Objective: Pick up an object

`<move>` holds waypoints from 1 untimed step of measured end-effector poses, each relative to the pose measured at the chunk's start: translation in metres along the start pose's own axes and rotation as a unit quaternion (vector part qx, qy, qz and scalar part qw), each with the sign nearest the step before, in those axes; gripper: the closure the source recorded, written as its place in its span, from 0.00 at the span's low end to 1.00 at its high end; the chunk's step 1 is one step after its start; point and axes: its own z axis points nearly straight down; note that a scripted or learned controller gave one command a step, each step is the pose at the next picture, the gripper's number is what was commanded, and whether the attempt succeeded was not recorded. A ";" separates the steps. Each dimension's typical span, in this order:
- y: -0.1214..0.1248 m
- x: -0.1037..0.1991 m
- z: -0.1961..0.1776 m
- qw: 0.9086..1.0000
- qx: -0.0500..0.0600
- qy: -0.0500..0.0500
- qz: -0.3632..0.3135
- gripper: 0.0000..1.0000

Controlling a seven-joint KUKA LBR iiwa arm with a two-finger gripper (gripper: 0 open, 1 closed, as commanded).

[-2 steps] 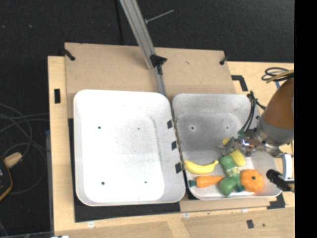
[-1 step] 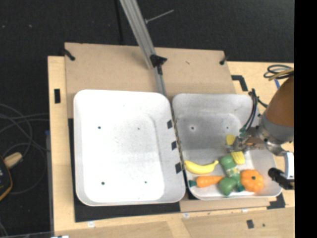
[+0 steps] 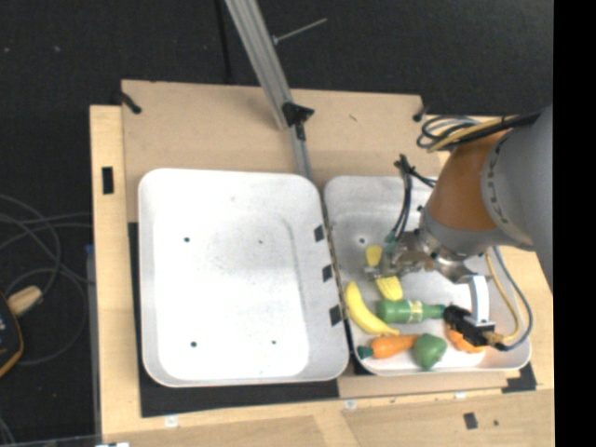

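Currently the grey arm (image 3: 510,189), with its orange band just above the wrist, reaches in from the right and hangs over the right bin (image 3: 358,198), its gripper (image 3: 398,259) pointing down toward the middle of that bin. The gripper's tip merges with cables and its own metal body at this slant, so I cannot tell whether it is spread or pressed together, nor whether it pinches anything. All the toy foods lie in the right bin, gathered in its near half. A small yellow piece (image 3: 373,255) sits just left of the gripper, and a short yellow corn cob (image 3: 389,288) lies just beneath it, too close to say whether they touch. A banana (image 3: 364,311) curves along the bin's left wall, and a green bottle-shaped toy (image 3: 412,311) lies on its side with one end against the banana. Nearer the front rim, an orange carrot (image 3: 391,346) with a green top lies flat, and a rounded green pepper (image 3: 429,350) rests just to its right. A small orange thing (image 3: 468,343) shows near the right front corner, partly hidden by the robot's own hardware. The left bin (image 3: 233,277) is white with a few dark specks. Both bins rest on a tan bench (image 3: 233,128), and a grey metal strut (image 3: 261,45) slants down from the top toward the gap between them.
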 end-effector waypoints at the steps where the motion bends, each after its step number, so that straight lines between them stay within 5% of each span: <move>1: -0.018 0.088 -0.104 1.000 -0.004 0.000 0.000 1.00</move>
